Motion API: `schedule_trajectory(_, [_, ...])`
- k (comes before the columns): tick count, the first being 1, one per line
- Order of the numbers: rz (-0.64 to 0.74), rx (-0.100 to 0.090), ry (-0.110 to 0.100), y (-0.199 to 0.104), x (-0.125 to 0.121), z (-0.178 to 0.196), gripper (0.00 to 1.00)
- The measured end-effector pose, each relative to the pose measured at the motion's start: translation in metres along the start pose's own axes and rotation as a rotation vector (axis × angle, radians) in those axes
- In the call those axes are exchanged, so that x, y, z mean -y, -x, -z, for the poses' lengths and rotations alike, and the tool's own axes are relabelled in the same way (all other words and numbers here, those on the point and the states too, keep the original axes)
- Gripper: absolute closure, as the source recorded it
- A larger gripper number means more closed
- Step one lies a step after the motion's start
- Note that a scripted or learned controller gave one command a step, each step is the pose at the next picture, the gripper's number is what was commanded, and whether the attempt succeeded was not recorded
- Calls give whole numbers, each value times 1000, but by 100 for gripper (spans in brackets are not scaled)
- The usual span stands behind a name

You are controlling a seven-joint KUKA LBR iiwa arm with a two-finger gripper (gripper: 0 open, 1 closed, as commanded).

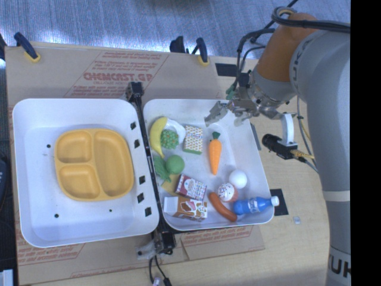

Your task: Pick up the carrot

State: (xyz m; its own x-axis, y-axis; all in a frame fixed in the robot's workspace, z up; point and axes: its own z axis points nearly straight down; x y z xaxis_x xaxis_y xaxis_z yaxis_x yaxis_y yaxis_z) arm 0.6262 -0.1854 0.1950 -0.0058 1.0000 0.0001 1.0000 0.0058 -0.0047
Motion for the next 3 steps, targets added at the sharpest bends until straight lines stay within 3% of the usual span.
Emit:
schedule_trajectory(1, [29, 2, 10, 8, 12, -99, 0])
schedule_trajectory(2, [34, 0, 9, 7, 12, -89, 100])
schedule_trajectory(3, [-147, 0, 2, -41, 18, 20, 100])
